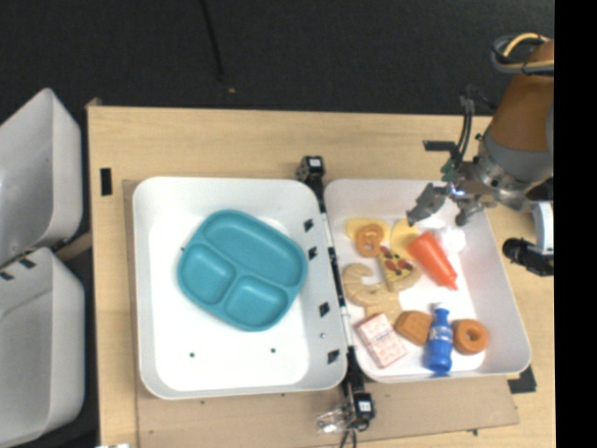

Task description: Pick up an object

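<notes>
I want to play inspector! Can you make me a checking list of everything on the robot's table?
Surface: wooden bench bearing two white bins, left bin and right bin.
Job's things: in the right bin, toy carrot, pizza slice, two donuts, blue bottle, pink box, croissant, brown bun.
Clutter: blue divided plate in the left bin.
Grippers: gripper over the right bin's far end, above the carrot, holding nothing.
Cables: yellow-and-black loop atop the arm.
Surroundings: dark floor; white shapes at left.
</notes>
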`<state>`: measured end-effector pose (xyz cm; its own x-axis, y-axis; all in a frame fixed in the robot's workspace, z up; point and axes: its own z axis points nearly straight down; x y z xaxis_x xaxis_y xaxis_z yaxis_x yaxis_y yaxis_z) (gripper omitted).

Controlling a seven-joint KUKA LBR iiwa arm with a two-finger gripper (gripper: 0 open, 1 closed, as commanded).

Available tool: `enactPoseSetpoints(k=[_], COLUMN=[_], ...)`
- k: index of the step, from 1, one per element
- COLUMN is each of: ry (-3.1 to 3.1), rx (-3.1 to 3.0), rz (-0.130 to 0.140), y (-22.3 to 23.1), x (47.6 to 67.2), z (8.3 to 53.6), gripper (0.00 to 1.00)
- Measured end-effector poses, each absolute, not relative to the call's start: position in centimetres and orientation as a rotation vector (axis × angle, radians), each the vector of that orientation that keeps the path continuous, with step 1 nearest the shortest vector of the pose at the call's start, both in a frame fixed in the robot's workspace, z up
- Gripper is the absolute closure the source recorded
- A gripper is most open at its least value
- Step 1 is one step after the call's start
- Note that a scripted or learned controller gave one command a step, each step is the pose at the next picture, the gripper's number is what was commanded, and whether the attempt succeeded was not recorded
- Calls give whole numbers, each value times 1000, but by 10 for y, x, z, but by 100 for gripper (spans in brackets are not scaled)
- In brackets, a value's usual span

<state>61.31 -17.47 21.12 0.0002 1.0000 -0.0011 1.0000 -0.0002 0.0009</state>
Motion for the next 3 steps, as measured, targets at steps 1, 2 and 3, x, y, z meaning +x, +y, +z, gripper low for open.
enactPoseSetpoints(k=[1,2,3], ry=[2226,2220,2216], rx=[2219,2219,2215], rz=[-4,2,5], y=[-172,-173,-174], x=[619,621,622], z=[151,101,115], gripper=[0,0,100])
